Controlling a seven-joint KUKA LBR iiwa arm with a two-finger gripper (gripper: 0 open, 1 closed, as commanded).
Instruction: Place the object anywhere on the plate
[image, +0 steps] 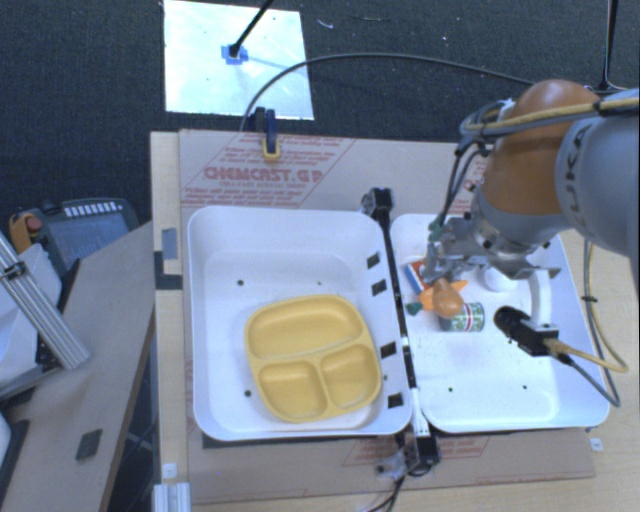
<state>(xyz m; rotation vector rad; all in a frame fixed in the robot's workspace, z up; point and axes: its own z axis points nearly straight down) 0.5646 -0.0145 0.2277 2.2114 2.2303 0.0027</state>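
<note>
Camera view: claw (440, 272) over the right bin (500, 395), its grip state impossible to tell.
Beneath it lie a smooth orange object (444, 298) and small can (464, 318); the glossy yellow three-compartment plate (313, 356) sits in the left bin (225, 300).

**Yellow plate and small orange object in two white bins**

A yellow three-compartment plate (313, 356) lies flat in the left bin, well apart from the gripper (437, 272). A small orange object (444, 298) sits in the right bin, just below the gripper, touching a green-labelled can (464, 318).
</note>
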